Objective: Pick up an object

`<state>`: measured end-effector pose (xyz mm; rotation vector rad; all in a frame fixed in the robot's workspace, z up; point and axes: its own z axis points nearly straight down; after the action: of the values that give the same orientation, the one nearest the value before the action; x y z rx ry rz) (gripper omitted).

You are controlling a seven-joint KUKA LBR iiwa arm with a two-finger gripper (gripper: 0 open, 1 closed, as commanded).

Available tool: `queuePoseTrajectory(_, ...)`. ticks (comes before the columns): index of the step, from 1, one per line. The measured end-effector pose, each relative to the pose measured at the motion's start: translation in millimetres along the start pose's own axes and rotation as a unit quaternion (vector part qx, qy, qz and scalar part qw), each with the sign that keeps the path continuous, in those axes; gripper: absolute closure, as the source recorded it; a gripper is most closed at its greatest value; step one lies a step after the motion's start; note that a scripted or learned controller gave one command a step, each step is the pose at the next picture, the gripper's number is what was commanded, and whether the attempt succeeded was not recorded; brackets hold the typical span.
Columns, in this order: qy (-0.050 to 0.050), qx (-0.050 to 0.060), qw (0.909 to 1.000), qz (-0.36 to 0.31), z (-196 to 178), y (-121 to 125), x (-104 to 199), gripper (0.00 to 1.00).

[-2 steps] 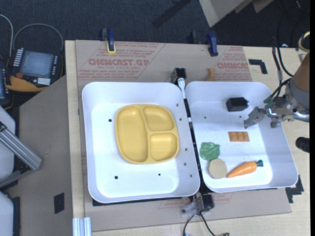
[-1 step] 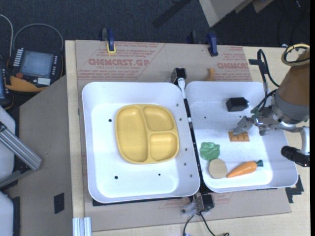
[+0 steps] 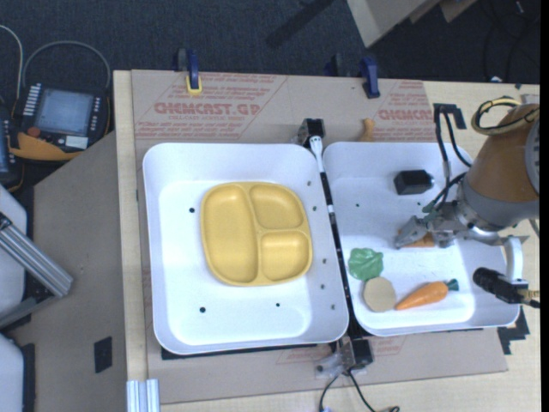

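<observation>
One toy carrot (image 3: 423, 295) near the front wall of the right bin (image 3: 377, 166), just beside a round tan piece (image 3: 379, 294). Probably light, hard, a bit slippery. Best grabbed across the thick orange middle. Gripper (image 3: 422, 234) low nearby; cannot tell whether open or closed.

I see my grey arm (image 3: 508, 174) with its orange band entering at the frame's right edge, its two-finger gripper (image 3: 420, 234) lowered at centre-right.

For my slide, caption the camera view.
End effector low in right bin near carrot; yellow divided plate in left bin.
</observation>
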<state>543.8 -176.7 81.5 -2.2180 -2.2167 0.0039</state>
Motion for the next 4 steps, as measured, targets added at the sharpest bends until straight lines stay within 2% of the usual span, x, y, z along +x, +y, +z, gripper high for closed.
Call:
queuePoseTrajectory(1, -0.002, -0.004, 1.0, 0.0, -14, 2, -1, 1.0)
queuePoseTrajectory(4, -0.003, -0.008, 1.0, -0.002, -185, 10, 3, 1.0)
